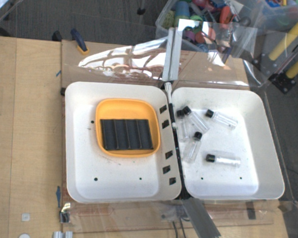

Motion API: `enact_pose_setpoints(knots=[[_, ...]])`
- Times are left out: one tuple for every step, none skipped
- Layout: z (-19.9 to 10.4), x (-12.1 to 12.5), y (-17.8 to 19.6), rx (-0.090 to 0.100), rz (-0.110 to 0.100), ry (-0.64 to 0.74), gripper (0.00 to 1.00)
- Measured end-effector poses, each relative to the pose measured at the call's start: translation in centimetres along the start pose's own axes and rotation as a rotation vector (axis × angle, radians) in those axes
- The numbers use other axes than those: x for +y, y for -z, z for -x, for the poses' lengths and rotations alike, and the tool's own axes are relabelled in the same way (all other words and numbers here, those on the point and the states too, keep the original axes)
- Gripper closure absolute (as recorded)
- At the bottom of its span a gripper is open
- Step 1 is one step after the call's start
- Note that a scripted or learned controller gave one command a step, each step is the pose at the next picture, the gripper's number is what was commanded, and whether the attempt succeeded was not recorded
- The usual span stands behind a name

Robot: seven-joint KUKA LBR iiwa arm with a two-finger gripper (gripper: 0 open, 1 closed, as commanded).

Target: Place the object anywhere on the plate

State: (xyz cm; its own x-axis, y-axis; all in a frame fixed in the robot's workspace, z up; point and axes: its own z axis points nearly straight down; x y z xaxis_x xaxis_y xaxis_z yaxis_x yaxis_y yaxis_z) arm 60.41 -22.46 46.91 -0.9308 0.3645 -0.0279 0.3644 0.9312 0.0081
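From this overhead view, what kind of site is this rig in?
Likely a robotics lab test bench. Two white bins sit side by side on a wooden bench; the left holds an orange plate with a black ridged insert, the right clear vials with black caps. A tub of colourful toys sits behind.

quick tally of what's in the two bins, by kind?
Orange plate: 1
Black ridged insert on the plate: 1
Clear vials with black caps, all in the right bin: 4
Total: 6
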Motion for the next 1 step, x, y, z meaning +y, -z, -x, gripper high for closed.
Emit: enact_pose_setpoints(knots=[[0.24, 0.06, 1.11, -0.009, 0.002, -0.001, 1.00]])
